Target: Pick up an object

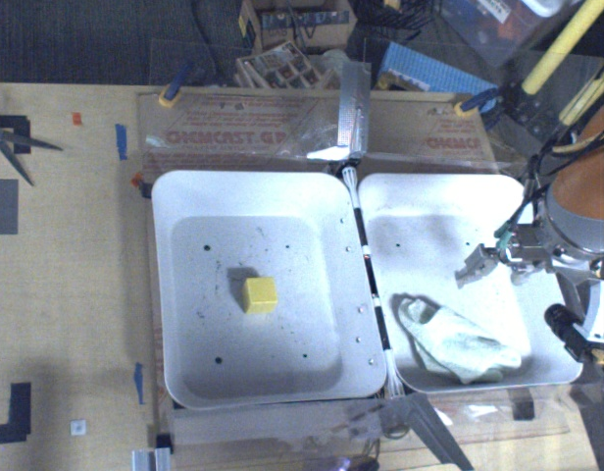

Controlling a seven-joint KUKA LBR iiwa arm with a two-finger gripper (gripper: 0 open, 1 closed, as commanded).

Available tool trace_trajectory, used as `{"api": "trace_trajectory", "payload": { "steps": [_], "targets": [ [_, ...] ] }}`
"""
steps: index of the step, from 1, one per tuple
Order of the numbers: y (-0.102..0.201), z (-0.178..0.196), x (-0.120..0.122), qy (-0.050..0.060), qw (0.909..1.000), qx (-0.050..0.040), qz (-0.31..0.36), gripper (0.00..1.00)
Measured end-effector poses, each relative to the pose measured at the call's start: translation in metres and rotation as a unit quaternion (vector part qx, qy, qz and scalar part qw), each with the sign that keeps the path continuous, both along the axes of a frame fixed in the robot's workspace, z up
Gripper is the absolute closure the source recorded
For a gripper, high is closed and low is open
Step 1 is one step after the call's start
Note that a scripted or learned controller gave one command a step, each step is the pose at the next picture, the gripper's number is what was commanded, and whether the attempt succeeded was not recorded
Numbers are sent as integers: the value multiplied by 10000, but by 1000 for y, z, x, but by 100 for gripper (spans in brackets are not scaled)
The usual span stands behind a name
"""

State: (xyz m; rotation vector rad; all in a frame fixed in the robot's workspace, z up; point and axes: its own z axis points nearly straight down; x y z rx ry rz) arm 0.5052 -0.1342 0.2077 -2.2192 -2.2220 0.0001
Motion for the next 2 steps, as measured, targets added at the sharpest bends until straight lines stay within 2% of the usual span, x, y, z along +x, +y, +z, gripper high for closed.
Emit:
{"api": "trace_trajectory", "payload": {
  "steps": [1,2],
  "targets": [
    [-39,-58,48,-25,9924,-13,1227,0],
    [-21,-120,132,-41,9979,-17,649,0]
  ]
}}
